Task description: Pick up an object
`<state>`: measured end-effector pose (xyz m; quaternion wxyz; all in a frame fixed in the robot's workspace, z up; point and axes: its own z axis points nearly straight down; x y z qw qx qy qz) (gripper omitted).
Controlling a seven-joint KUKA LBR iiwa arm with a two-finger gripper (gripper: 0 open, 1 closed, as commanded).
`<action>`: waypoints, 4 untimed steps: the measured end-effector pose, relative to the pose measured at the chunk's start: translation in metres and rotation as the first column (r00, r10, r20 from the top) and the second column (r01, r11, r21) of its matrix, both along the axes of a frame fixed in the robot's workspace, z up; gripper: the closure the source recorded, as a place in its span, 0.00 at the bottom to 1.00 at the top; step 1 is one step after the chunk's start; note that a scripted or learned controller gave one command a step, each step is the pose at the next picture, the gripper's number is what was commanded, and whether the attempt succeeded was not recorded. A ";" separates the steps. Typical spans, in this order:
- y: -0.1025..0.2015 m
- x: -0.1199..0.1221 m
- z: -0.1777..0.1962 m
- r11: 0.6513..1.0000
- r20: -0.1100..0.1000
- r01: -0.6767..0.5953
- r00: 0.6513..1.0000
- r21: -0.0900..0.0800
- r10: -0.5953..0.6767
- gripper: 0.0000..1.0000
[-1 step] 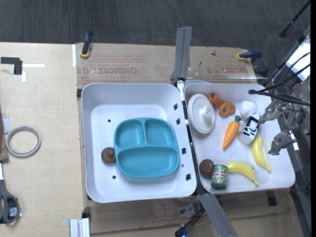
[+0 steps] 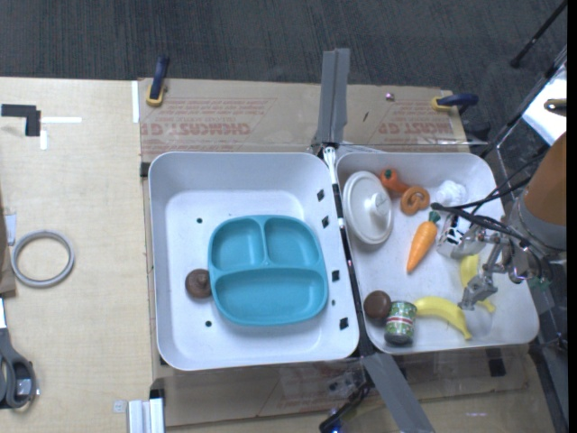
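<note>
My gripper (image 2: 480, 282) hangs low over the right side of the right bin (image 2: 514, 332), reaching in from the right edge. It is just above a small yellow piece (image 2: 468, 267) and the right end of a banana (image 2: 444, 311). I see nothing held in it. An orange carrot (image 2: 420, 244) lies to its left, beside a white round lid (image 2: 368, 208). A green-labelled can (image 2: 399, 322) and a brown ball (image 2: 377, 305) sit near the bin's front left corner.
An orange ring (image 2: 415, 199), a small red-orange piece (image 2: 392, 180) and a white crumpled item (image 2: 450, 192) lie at the back of the right bin. The left bin (image 2: 171, 242) holds a blue divided plate (image 2: 268, 269) and a brown ball (image 2: 197, 283). Cables run near the arm.
</note>
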<state>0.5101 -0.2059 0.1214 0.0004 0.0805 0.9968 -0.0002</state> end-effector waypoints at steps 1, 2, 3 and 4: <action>0.050 0.092 -0.028 1.000 0.003 -0.023 1.000 -0.001 0.023 0.00; 0.086 0.066 -0.029 0.995 0.002 0.105 0.995 -0.001 -0.105 0.00; 0.112 0.027 -0.029 0.990 0.001 0.139 0.990 0.000 -0.139 0.00; 0.104 0.089 -0.029 0.967 0.002 0.254 0.967 -0.001 -0.254 0.00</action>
